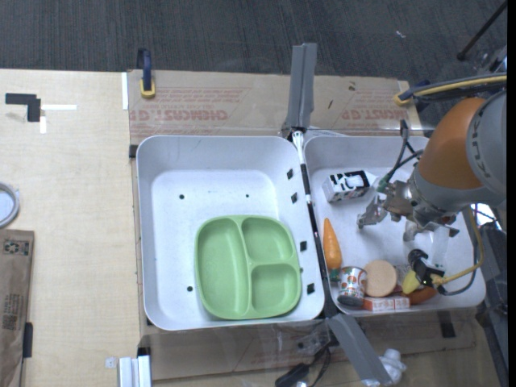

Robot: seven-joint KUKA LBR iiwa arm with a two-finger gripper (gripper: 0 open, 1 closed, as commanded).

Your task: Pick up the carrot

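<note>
Currently carrot (331,243) by right bin's (476,295) left wall, fingers (372,214) near, spread unclear.

The grey arm (476,147) reaches in from the right, its orange band (453,147) sitting just above the wrist. The wrist bends downward and leftward, carrying the pincer (372,214), which points left at a low slant.

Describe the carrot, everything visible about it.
The carrot is small, orange and smooth, likely a toy. It lies flat in the right bin, hard against that bin's left wall, lengthwise along it, narrow tip toward the far end. Its wide end is close to a small printed can; contact is unclear. The gripper is to its right, apart from it.
</note>
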